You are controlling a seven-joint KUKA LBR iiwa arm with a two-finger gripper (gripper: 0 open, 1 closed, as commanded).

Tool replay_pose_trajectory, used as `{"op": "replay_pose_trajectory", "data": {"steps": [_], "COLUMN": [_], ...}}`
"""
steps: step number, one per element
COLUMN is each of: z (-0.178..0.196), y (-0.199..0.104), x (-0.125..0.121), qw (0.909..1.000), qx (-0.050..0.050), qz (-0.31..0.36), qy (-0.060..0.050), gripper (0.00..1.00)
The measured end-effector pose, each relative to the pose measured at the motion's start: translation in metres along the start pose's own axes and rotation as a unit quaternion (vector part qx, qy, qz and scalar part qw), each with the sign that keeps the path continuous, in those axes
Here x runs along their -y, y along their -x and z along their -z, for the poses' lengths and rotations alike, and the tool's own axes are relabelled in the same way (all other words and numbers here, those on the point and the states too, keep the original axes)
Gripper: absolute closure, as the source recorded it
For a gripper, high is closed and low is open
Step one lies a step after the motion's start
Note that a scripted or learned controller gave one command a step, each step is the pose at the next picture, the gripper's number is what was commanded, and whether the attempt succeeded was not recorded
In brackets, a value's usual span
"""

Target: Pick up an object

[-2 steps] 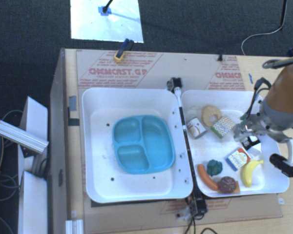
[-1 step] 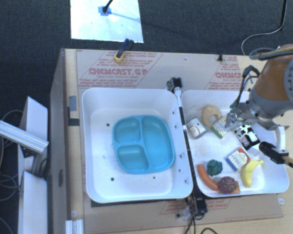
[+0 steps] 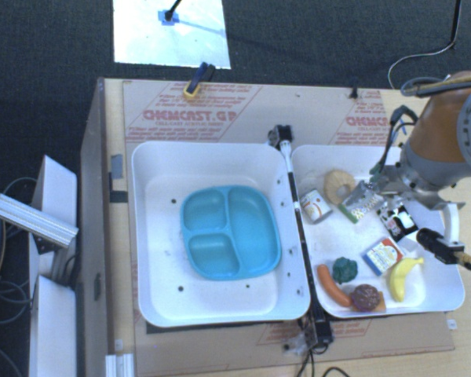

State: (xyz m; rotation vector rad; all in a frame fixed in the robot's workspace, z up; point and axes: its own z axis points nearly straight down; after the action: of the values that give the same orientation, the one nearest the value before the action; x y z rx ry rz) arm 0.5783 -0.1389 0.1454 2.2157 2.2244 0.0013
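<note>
Brown board covers the bench (image 3: 220,108) under two white bins (image 3: 165,289); dark carpet lies around. The gripper (image 3: 399,220) state I cannot tell.

Single arm enters from the right edge, upper right of the view. Grey housing with the orange band (image 3: 447,124) showing broad and rounded just above the wrist. Arm (image 3: 463,144) bends down and leftward, wrist pointing toward lower left. Black cables loop along its upper left side. Hand (image 3: 396,210) sits low, a cluster of grey and black parts under the wrist; a dark piece juts out to the lower right. Fingertips are not separable from the clutter beneath, so the grip state is unclear. Nothing seen clamped between them
</note>
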Motion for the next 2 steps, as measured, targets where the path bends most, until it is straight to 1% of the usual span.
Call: {"op": "replay_pose_trajectory", "data": {"steps": [1, 2], "z": [-0.056, -0.042], "y": [-0.025, -0.006], "x": [-0.06, -0.063], "qw": [1.0, 1.0], "qx": [0.001, 0.0], "qz": [0.0, -0.001], "qy": [0.005, 0.001], "gripper": [0.0, 0.0]}}
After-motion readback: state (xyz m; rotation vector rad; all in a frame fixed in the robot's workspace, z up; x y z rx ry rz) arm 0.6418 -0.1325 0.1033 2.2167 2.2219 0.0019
